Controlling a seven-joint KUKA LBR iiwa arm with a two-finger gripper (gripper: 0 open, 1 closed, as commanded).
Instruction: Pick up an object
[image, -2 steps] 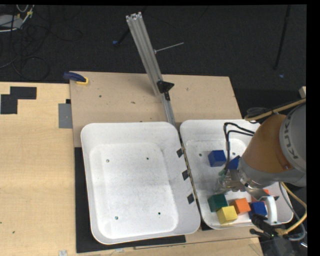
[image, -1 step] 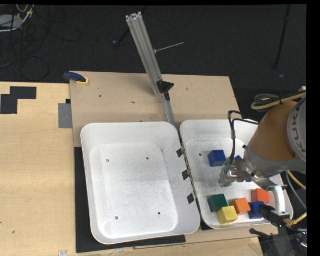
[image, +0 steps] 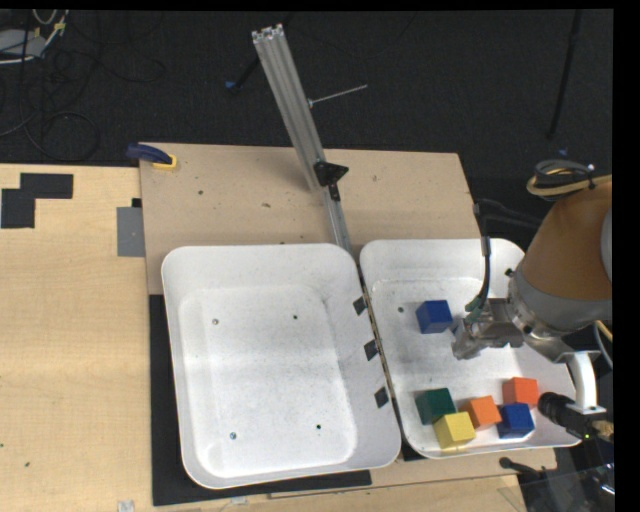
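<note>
In the right bin (image: 420, 262) a blue cube (image: 433, 316) lies near the middle. Along the bin's front edge sit a dark green cube (image: 434, 404), a yellow cube (image: 455, 429), an orange cube (image: 484, 410), a second blue cube (image: 516, 419) and a red-orange cube (image: 520, 390). My gripper (image: 470, 340) hangs low over the bin floor just right of and slightly in front of the middle blue cube. Its tips are small and grey against the white floor, and no object shows between them.
The left bin (image: 200, 290) lies beside the right one, with black clips (image: 372, 350) on the shared rims. A slanted aluminium bar (image: 296, 110) rises behind the bins. The arm's orange band (image: 570, 250) fills the right side over the bin's right rim.
</note>
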